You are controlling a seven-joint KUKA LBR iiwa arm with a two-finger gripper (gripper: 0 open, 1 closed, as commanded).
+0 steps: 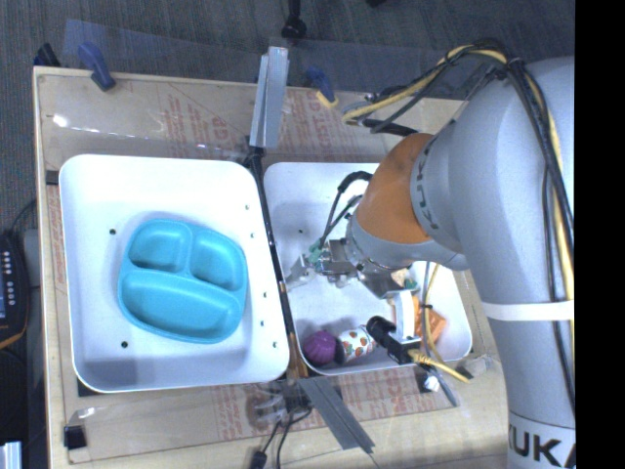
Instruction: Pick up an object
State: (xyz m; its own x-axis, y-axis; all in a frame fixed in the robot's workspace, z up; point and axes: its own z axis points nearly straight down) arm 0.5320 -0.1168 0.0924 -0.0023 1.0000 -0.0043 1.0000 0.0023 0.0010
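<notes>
Looks like a robotics lab: big KUKA arm [508,233], clamped wooden tabletop [176,115], two white bins [88,262], grey carpet floor [146,8].

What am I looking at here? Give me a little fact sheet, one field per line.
Left bin: holds a blue divided tray
Right bin: holds a purple ball, a small patterned cup and an orange item
Arm: grey with an orange band, reaching down into the right bin
Gripper: low over the right bin's floor; nothing visibly held
</notes>
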